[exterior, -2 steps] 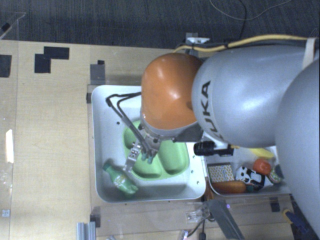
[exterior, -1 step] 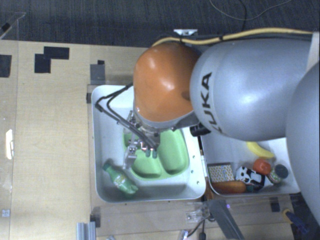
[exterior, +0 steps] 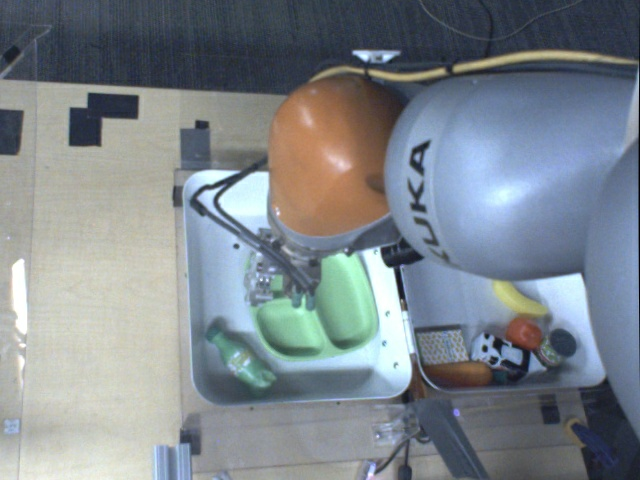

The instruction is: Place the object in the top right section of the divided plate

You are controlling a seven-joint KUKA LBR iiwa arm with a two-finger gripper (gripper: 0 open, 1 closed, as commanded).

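Camera view looked down on two white bins side by side. The big grey arm (exterior: 520,168) with its orange band (exterior: 325,158) came in from the right and hung over the left bin (exterior: 205,268). The pincer (exterior: 285,283) was low, just above the far left part of the green divided plate (exterior: 345,308). It was small and partly hidden under the arm, so I cannot tell what it held or touched. A green bottle (exterior: 240,360) lay on its side in the near left corner of that bin, close to the plate but not on it. In the right bin (exterior: 450,278) were a yellow banana (exterior: 520,296), a red thing (exterior: 524,332), a black and white toy (exterior: 495,350), an orange thing (exterior: 460,373) and a small patterned square (exterior: 442,345). They all sat near each other along the near side.
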